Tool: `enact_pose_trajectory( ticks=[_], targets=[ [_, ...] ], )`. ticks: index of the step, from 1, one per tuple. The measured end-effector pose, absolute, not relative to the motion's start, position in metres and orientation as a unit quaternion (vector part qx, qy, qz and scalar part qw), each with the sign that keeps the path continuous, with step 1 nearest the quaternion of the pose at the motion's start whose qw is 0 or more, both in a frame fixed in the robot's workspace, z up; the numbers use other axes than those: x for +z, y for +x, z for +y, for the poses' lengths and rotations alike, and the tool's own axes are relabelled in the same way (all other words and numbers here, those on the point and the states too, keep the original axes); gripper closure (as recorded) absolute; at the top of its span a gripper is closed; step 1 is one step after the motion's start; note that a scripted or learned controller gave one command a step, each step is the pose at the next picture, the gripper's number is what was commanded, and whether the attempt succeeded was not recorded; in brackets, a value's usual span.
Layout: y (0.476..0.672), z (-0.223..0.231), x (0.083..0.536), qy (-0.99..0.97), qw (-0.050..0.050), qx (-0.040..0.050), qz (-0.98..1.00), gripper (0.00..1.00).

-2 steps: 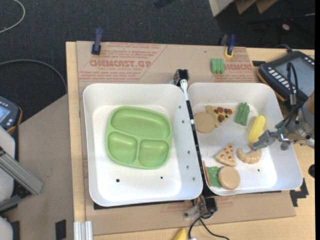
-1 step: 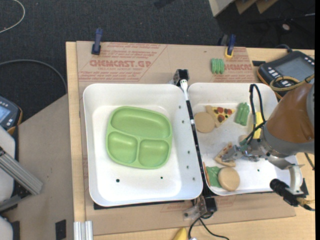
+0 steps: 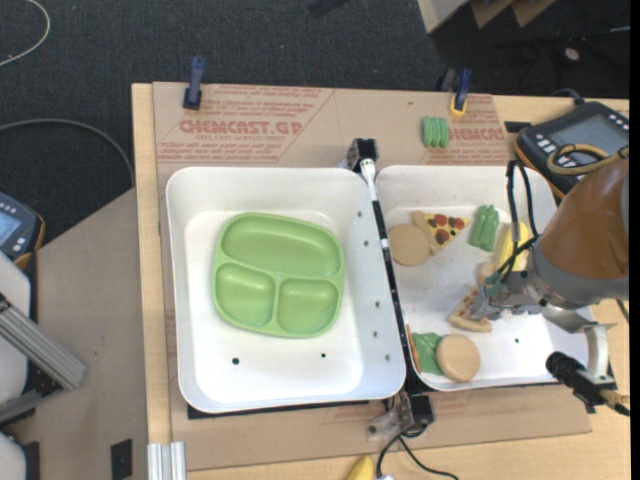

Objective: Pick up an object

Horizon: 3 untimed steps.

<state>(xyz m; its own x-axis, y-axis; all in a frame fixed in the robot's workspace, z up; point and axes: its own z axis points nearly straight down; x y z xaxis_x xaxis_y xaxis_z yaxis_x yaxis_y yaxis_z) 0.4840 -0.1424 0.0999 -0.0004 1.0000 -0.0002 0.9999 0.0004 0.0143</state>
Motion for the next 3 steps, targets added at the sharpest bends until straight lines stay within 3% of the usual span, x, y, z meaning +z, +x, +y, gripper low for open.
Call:
enact_pose_trajectory(
  ticks=[1,2,3],
  targets=[
    [0.518,-0.082,0.189,0.705,0.003,0.0022,0.709,1.0],
    [0.508,-0.095,0.341,0.707,0.008,0.0057,0.708,1.0],
    [0.508,-0.093,0.342,0.706,0.003,0.0009,0.708,1.0]
  ],
)
